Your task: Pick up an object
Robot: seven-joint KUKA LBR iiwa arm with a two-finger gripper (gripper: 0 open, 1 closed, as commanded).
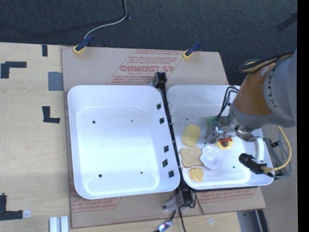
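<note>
**Arm low over the right bin, above a cluster of small things**

On the far left, the bench (pixel 29 144) shows a pale wooden top with a few dark marks. A brown cardboard sheet (pixel 140 69) with red printing lies over it, held at its far edge by two clips with yellow and blue parts, one at the left (pixel 83 44) and one at the right (pixel 191 50). A thin cable (pixel 123 4) runs across the dark floor beyond.

The left bin (pixel 116 139) sits on the cardboard, white and shallow, with small dark dots on its floor. A black strip (pixel 166 129) runs along the join between the two bins.

The right bin (pixel 193 100) holds the things to pick, all gathered in its near half. A pale yellow oval piece (pixel 191 135) lies nearest the join. Just below it sits a tan slice shaped like toast (pixel 190 155), and below that a small round yellow piece (pixel 196 174). A white cup-like thing (pixel 211 157) rests just right of the toast slice. A small red and yellow thing (pixel 225 142) lies above the cup.

The gripper (pixel 216 129) hangs near the red and yellow thing, with something green just beside it. Whether its fingers are apart or together cannot be told. The grey arm with its orange band (pixel 253 93) reaches in from the right.
</note>
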